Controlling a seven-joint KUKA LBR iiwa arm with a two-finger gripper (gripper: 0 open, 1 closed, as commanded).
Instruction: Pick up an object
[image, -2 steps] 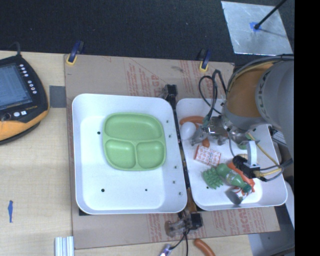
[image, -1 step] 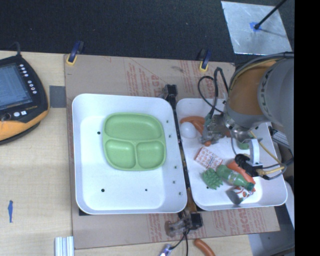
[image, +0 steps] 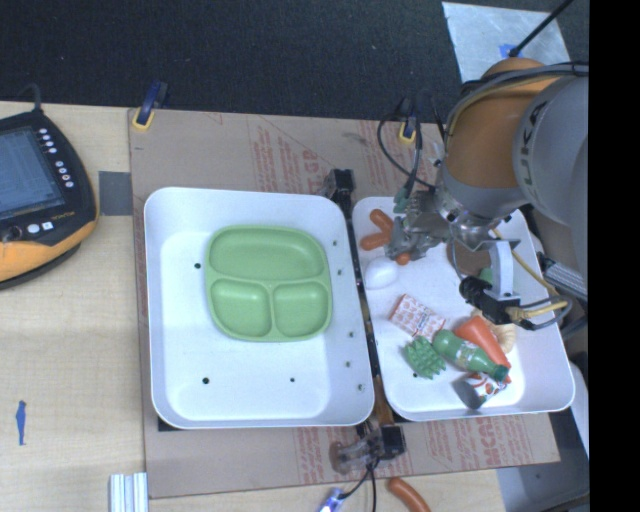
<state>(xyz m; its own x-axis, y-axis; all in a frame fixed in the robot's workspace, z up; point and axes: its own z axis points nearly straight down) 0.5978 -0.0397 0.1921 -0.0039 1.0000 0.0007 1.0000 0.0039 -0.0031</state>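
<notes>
The gripper (image: 405, 235) is low in the right bin (image: 552, 385), at a sausage (image: 376, 237); its grasp can't be told. Nothing looks lifted yet, so the pick remains.

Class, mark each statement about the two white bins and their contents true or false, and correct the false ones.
1. The green plate lies in the left bin. True.
2. The green plate has three compartments. True.
3. The broccoli lies on the green plate. False: it lies in the right bin.
4. The gripper is over the left bin. False: it is over the right bin, near its far left corner.
5. A tablet sits left of the bins. True.
</notes>
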